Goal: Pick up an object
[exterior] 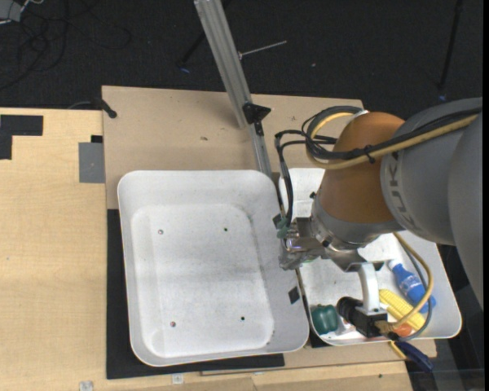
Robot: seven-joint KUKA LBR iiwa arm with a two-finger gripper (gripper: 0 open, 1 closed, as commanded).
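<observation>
The arm (367, 187) hangs over the right bin (336, 282), since the blue bottle (406, 280) lies there; I cannot tell the tool's (293, 249) grip.

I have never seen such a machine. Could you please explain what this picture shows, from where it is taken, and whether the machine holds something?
This is one robot arm, grey with an orange band, reaching in from the right. A single fixed camera above the bench looks down at a slant. On the bench stand two shallow white bins: the left bin and the right bin, which the arm partly covers. In the right bin lie small things, among them a green thing and a blue thing. The gripper, the arm's two-finger hand, is low by the wall between the bins. Whether it holds anything, I cannot tell.
</observation>
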